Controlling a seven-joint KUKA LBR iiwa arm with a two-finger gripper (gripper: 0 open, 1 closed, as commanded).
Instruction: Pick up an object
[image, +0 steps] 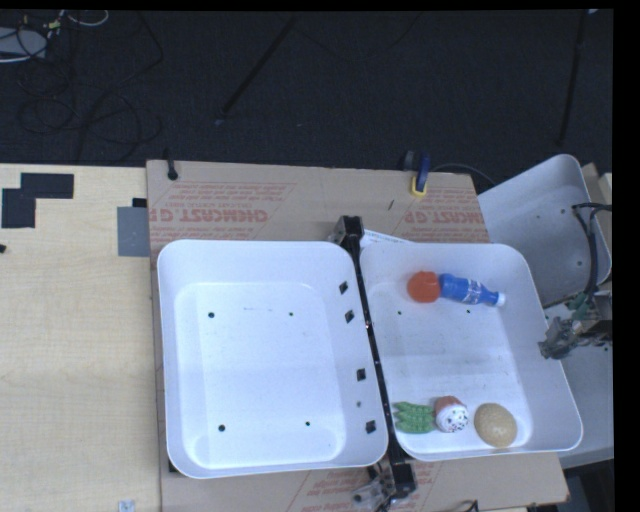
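The right bin holds several objects. An orange ball lies near its back, touching the cap end of a blue bottle that points right. Along the front wall sit a green toy, a small red-and-white ball and a tan egg-shaped object, close together in a row. A small dark mechanical piece that looks like my gripper hangs outside the right bin's right rim, away from all the objects. Nothing shows in its grasp.
The left bin stands beside the right one, with a black divider clamp between them. Both rest on brown cardboard. A pale grey curved panel sits at the back right, with cables near it.
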